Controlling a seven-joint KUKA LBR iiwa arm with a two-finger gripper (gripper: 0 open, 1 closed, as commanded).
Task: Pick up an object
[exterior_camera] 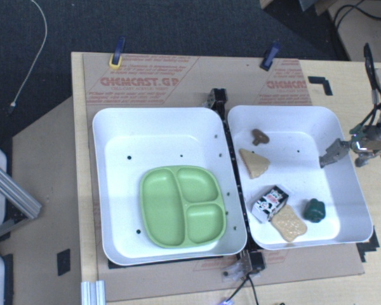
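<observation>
**Work Area Status: Two Bins, Hand at Right Edge**

The tan board counter (82, 170) carries two shallow white plastic bins side by side. The left white bin (114, 170) contains one pale green plastic divided plate (182, 205) with three compartments; it lies flat in the near half of that bin.

The right white bin (343, 196) contains five items:

- A small brown lumpy piece (260, 137) lies at the far side, near the bin's left wall.
- A tan wedge-shaped piece (254, 163) lies just nearer than the brown piece.
- A small black-and-white patterned carton (269, 203) lies near the middle, tilted.
- A tan rectangular cracker-like piece (288, 223) touches the carton's near right corner.
- A dark green rounded object (315, 210) lies to the right of the cracker-like piece, apart from it.

The metal hand (359, 148) sits at the right edge of the right bin, over its right wall toward the far side. Whether it stands wide or narrow cannot be told at this angle. Nothing is visible between its parts. All five items rest on the bin floor, well apart from the hand.

A yellow clamp (116, 59) and a blue clamp (270, 56) sit on the far edge of the counter.
</observation>
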